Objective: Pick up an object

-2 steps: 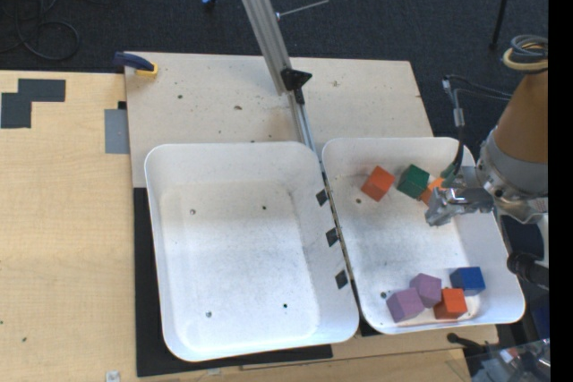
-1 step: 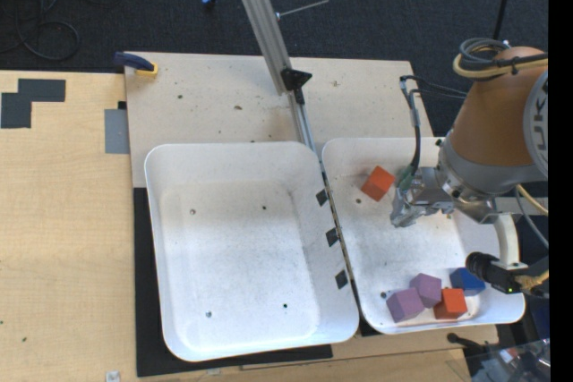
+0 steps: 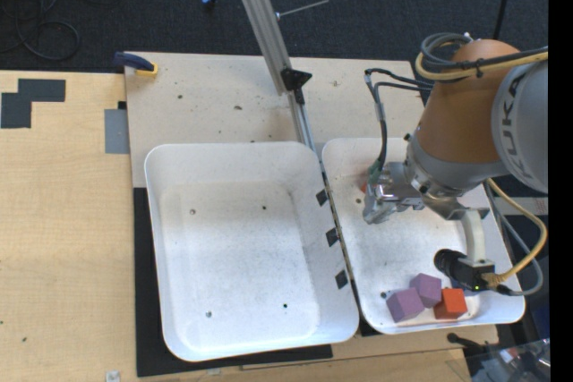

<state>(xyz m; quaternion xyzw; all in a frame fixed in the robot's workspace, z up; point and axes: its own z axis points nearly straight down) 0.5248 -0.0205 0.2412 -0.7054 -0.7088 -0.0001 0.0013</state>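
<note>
Down at the near edge of the right bin (image 3: 354, 219), three blocks huddle together: a purple block (image 3: 405, 304) closest to us, a second purple block (image 3: 427, 289) just behind it and touching, and an orange block (image 3: 452, 303) tucked against their right side. A black fitting (image 3: 458, 267) on the arm's cabling hangs just above that cluster. Further in, the gripper (image 3: 380, 201) hovers over the bin's middle, well apart from the blocks, and whether it is spread or closed I cannot tell from here. A small red thing (image 3: 366, 184), partly hidden, peeks out beside it. The grey and orange arm (image 3: 466, 121) looms behind. To the left sits the left bin (image 3: 179, 170), and beyond both, a slanted aluminium rail (image 3: 264, 18) and a blue-and-yellow clamp (image 3: 136, 63) rest on the bench (image 3: 206, 103).
</note>
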